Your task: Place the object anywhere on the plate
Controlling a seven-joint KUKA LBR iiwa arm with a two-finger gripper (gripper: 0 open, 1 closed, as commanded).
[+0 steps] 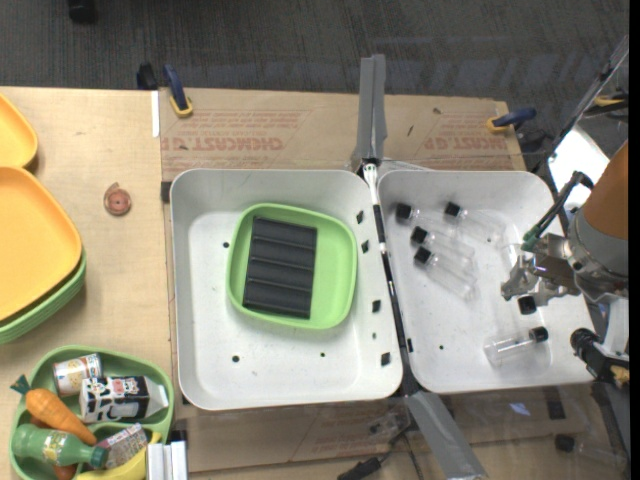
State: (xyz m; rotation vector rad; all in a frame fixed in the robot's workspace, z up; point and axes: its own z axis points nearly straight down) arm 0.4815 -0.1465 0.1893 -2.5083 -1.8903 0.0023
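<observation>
The gripper (522, 280) sits low in the right bin (470, 368) among the clear vials (515, 346), well right of the green plate (340, 268), evidently positioned to pick one, though its opening and any hold cannot be determined.

A green plate (293, 267) bearing a black ridged block (279, 266) sits in the left bin (200, 298); clear vials (440, 243) lie in the right bin (470, 368) near the end effector (527, 278).

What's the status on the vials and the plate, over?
Gripper low in right bin, among clear vials. Green plate in left bin, already carrying a dark ridged block. Bin walls between vials and plate.
</observation>
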